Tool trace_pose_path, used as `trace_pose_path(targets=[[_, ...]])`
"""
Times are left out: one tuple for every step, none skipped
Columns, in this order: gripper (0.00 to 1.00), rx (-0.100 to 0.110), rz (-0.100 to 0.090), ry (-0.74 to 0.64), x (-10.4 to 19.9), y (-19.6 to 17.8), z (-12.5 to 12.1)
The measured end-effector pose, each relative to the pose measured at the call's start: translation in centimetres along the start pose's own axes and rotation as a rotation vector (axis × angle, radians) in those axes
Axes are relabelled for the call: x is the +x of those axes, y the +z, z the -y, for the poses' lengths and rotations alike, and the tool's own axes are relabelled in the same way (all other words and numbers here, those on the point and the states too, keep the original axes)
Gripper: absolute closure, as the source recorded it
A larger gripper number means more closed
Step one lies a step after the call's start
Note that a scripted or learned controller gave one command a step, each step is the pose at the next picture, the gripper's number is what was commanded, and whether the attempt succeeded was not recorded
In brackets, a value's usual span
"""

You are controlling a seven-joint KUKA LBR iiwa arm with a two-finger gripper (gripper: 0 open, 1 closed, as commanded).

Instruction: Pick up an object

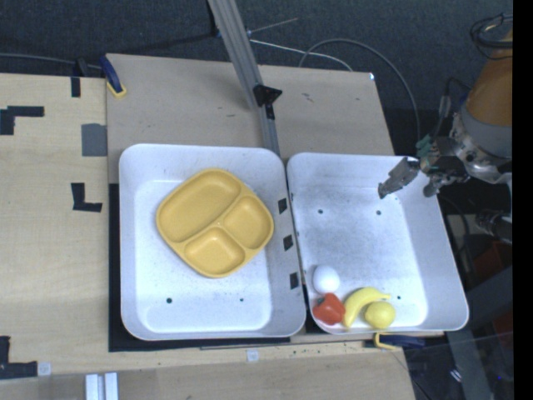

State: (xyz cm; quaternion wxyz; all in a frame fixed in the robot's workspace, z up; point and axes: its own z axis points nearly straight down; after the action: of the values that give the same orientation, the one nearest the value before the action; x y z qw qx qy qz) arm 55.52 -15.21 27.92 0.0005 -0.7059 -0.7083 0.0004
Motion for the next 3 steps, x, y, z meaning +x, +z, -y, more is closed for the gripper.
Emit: trace_pose_path(targets=[[0.0, 0.0, 0.0, 0.0, 0.0, 0.0, 0.0], [0.0, 0.004, 0.001, 0.002, -0.2, 4.4, -0.1], [0.0, 0.006, -0.001, 0.002, -0.3, 9.9, 1.0]])
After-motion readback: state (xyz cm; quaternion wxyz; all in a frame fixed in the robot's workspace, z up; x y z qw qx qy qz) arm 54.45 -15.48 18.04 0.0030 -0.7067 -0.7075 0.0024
